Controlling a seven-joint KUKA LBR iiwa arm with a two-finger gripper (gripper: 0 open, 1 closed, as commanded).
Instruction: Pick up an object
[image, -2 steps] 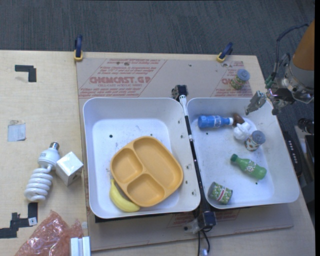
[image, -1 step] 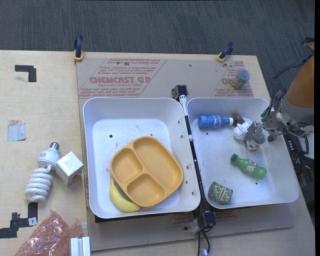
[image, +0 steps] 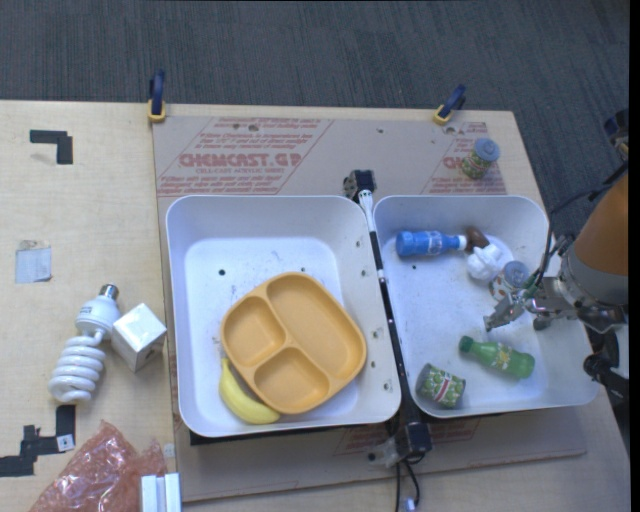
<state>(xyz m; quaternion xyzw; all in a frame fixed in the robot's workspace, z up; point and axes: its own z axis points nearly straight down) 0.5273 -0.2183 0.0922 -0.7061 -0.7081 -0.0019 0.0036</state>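
Two bins: you have a left bin (image: 180, 300) and a right bin (image: 440, 300) side by side on the worktop (image: 100, 200); your pick will come from the right one.
Off to the left: a spiral light bulb (image: 80, 355) and a small white cube (image: 139, 335) lie on the worktop outside the bins; leave them out of your plan.
Left bin: a yellow divided tray (image: 292, 342) sits over a banana (image: 242, 397), well apart from the arm.
Right bin, far side: a blue bottle (image: 428, 243) lies with its long axis left to right, with a white crumpled thing (image: 487, 261) just beside its cap end.
Right bin, near side: a green can (image: 440, 386) lies tipped at the near wall.
Nearest target: the green bottle (image: 497, 357) lies just below the claw (image: 505, 315) in the view, nearer you, long axis running left to right with a slight slant.
Claw: it hangs over the right bin's right half; you cannot tell how its jaws stand, and nothing shows gripped.
Judgement: you would likely want to come down across the green bottle's short width.
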